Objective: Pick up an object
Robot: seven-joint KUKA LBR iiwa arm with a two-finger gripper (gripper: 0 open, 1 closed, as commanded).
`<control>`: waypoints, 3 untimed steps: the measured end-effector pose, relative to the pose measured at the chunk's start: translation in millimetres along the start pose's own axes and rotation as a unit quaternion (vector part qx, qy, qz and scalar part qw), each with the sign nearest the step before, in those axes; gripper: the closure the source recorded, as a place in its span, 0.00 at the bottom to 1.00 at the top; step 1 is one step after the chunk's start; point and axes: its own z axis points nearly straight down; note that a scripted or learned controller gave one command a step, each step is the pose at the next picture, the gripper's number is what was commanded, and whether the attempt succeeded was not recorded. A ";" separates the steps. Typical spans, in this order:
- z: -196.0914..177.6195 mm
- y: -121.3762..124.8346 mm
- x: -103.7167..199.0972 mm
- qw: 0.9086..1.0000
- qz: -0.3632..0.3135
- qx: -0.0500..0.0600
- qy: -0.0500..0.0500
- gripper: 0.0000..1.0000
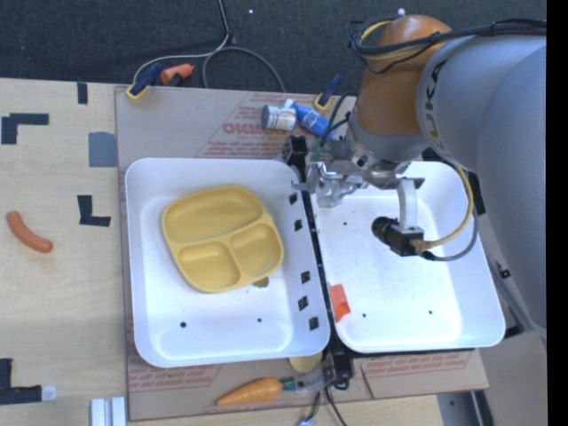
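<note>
bench (62,318) bears two white bins (142,264), toy sausage (29,232), toy carrot (250,390), cardboard sheet (177,122).

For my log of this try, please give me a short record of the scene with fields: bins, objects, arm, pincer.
left bin: holds a yellow tray with three compartments
right bin: arm above its far edge
pincer: low at the right bin's far left corner, beside the divider; nothing seen between its fingers
outside the bins: carrot at the near edge, sausage on the bench at left
</note>
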 end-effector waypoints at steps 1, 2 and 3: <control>-30.6 13.5 -44.2 1.000 0.004 0.000 -0.001 1.00; 15.9 5.8 7.3 1.000 0.001 0.003 -0.001 1.00; 24.5 -4.8 37.0 1.000 0.001 0.003 -0.001 1.00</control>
